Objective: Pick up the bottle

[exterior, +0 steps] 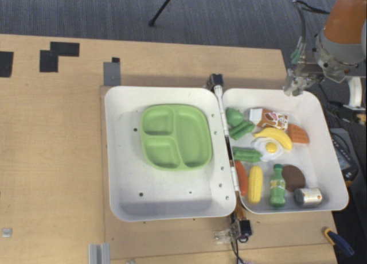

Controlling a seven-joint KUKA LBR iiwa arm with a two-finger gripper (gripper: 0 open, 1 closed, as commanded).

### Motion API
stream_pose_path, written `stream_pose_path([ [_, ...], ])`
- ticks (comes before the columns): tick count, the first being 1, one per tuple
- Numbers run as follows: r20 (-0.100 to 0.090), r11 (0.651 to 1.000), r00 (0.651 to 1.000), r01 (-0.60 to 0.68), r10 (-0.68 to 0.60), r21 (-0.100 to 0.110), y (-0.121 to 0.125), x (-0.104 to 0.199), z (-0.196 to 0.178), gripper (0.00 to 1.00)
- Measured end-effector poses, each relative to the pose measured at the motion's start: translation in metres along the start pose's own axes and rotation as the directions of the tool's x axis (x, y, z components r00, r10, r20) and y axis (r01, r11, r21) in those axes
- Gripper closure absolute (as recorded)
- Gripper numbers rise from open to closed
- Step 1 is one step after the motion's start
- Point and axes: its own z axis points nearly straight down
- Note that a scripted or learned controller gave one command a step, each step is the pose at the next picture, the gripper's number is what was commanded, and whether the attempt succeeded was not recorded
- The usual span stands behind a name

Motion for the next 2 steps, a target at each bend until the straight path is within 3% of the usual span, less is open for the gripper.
stream_pose_path([
  [1,-0.001,0.974,0.974,0.227,-0.227,0.002,-0.064,-0.019,0.007,1.00],
  [2,0.000,0.967,0.967,0.254,-0.254,0.003,-0.120,-0.070,-0.021,1.00],
])
